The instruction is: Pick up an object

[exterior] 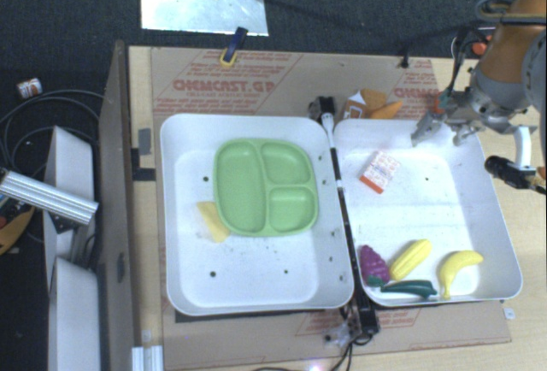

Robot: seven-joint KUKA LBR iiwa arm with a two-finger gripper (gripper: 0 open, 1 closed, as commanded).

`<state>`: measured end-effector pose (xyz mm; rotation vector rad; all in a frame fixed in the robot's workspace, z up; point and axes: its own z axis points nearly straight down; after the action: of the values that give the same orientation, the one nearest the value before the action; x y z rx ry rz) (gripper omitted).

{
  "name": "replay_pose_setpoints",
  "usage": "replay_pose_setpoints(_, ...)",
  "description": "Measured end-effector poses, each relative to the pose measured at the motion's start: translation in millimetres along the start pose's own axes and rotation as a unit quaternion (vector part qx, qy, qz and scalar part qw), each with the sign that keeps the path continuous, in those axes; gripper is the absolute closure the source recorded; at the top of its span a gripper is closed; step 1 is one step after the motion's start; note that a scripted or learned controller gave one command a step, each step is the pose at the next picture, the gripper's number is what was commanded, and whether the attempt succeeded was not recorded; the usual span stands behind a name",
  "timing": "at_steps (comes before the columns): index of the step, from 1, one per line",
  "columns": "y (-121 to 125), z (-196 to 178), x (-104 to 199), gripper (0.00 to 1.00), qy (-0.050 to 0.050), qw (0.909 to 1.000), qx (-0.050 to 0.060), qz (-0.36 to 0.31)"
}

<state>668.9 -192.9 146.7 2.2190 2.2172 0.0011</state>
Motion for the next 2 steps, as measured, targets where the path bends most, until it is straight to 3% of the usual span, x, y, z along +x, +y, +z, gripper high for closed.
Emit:
replay_pose_setpoints(1, 1.5, -12.7, 2.2, 1.0, 0.0, 1.0, -0.002, -0.003)
replay_pose_setpoints(2, -0.7, 45.2, 31.7, 1.0, 0.002, 1.0, 0.003, -0.003)
